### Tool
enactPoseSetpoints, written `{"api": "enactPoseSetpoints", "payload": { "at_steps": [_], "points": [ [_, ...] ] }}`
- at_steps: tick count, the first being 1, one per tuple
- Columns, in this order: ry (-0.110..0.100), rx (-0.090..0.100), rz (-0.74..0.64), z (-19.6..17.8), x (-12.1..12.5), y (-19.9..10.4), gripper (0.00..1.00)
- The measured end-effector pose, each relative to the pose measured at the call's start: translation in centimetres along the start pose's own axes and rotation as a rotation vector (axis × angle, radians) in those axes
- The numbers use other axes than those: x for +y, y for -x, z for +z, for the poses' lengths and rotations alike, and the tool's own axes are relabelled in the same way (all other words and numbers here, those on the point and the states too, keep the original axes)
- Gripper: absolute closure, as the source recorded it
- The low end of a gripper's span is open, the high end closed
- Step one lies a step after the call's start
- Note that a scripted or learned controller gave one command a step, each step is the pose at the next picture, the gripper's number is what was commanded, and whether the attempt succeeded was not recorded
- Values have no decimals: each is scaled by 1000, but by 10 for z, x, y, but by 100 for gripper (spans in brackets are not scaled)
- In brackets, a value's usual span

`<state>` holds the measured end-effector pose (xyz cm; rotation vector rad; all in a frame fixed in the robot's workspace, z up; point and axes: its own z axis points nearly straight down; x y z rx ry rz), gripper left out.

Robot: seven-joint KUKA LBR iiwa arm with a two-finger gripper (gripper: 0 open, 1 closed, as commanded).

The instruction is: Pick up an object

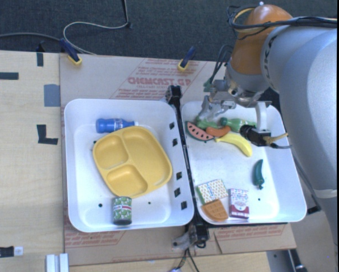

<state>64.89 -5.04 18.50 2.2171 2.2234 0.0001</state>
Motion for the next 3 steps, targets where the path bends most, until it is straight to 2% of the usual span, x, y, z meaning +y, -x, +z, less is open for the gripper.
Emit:
{"api": "enactPoseSetpoints", "payload": {
  "at_steps": [1, 2, 3],
  "points": [
    [-2, 0, 1, 1, -1, 0, 0],
    [2, -1, 2, 80, 5, 44, 0],
    [2, -3, 0, 70, 5, 44, 100]
  ]
}}
